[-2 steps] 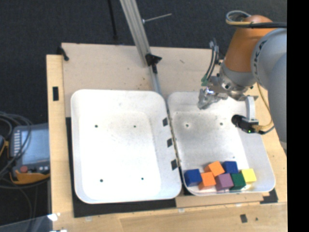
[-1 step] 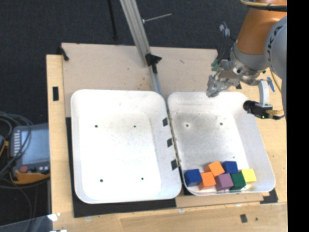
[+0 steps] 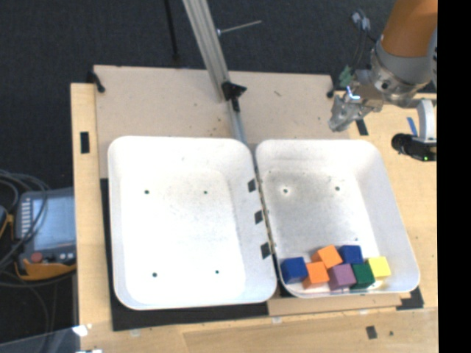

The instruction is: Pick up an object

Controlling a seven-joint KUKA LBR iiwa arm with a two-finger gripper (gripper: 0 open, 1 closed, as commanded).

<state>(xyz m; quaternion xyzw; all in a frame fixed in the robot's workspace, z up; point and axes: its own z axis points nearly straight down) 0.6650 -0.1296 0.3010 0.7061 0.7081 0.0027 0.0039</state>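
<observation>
While the grey arm (image 3: pixel 405 43) with its orange band reaches in from the upper right, the end effector (image 3: pixel 343 116) hangs over the table (image 3: pixel 294 98) just past the far rim of the right bin (image 3: pixel 324 197), at roughly 1 o'clock from the middle of the scene. Whether it is spread or pressed together cannot be told from this slanted view; nothing is visibly pinched in it.

Well apart from it, at about 6 o'clock from the end effector, a cluster of small cubes sits in the near corner of the right bin. A blue cube (image 3: pixel 294 268) lies at the cluster's 9 o'clock edge, a yellow cube (image 3: pixel 379 266) at its 3 o'clock edge. Between them are two orange cubes (image 3: pixel 329 256) (image 3: pixel 317 272), a second blue cube (image 3: pixel 351 254), a purple cube (image 3: pixel 341 276) and a green cube (image 3: pixel 363 273), packed touching one another.

At 9 o'clock from the right bin, the left bin (image 3: pixel 184 219) lies beside it, rims meeting.
</observation>
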